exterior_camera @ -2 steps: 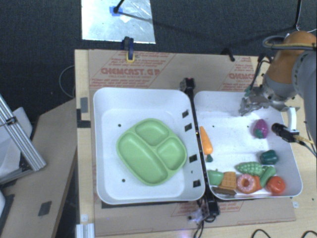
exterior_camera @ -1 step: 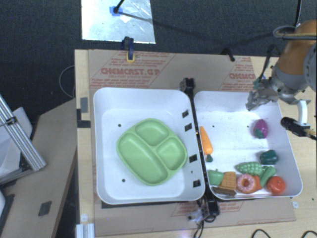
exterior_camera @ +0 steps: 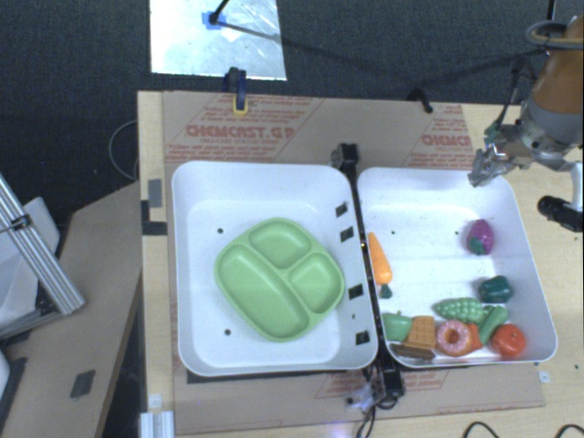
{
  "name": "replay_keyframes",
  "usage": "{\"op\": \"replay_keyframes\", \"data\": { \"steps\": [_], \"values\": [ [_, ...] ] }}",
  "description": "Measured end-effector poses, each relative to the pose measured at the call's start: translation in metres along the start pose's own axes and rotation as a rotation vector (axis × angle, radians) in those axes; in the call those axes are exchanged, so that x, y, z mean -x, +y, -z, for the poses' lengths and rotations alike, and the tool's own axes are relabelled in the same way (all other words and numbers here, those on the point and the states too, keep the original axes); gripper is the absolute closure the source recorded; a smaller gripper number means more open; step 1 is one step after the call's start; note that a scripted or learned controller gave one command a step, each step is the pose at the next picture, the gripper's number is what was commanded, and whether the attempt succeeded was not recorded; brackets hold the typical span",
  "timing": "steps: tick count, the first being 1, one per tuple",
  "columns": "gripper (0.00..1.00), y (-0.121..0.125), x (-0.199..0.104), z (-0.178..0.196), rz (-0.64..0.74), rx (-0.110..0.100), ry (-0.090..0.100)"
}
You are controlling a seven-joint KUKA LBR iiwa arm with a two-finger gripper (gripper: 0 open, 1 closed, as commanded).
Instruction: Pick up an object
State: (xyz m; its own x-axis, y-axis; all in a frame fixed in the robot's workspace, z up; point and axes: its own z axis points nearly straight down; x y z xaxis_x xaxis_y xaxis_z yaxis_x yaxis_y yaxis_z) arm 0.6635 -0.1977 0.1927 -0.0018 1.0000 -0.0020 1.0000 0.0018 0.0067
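1. Orange and tapered, the toy carrot (exterior_camera: 379, 261) is the most isolated candidate: it lies in the right bin (exterior_camera: 429, 203), close against that bin's left wall, with bare white floor to its right.
2. Its long axis runs roughly up and down the camera view, leaning slightly. The green leafy end points toward the near edge of the bin, the orange end toward the far edge.
3. It looks like moulded plastic play food, so I judge it light, stiff and smooth, likely to skid or roll if nudged off-centre. Little risk of breakage.
4. The best hold is probably across the thick middle, fingers closing at right angles to the long axis. The nearby wall leaves little room for a finger on that side.
5. The purple piece (exterior_camera: 480, 235) sits alone nearer the right wall; rounded and short, it has no clear axis and may squirt out of a pinch.
6. The remaining toys, among them a pink doughnut (exterior_camera: 453, 337), a red tomato (exterior_camera: 509, 339) and a dark green pepper (exterior_camera: 495, 288), crowd the near right corner, touching one another, so a clean grasp there looks harder.
7. The gripper (exterior_camera: 484, 167) hangs over the right bin's far right corner, well apart from every toy. Nothing is between its fingers; whether they stand apart or together I cannot tell.
8. The left bin (exterior_camera: 210, 199) carries a green divided plate (exterior_camera: 278, 279).
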Motion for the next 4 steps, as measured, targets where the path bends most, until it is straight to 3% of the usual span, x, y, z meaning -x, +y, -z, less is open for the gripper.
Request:
{"op": "replay_keyframes", "data": {
  "steps": [1, 4],
  "values": [
    [1.0, 0.001, 0.0, 0.033, 0.002, -0.003, 0.001],
    [1.0, -0.077, -0.121, 0.033, 0.006, -0.008, 0.003]
  ]
}}
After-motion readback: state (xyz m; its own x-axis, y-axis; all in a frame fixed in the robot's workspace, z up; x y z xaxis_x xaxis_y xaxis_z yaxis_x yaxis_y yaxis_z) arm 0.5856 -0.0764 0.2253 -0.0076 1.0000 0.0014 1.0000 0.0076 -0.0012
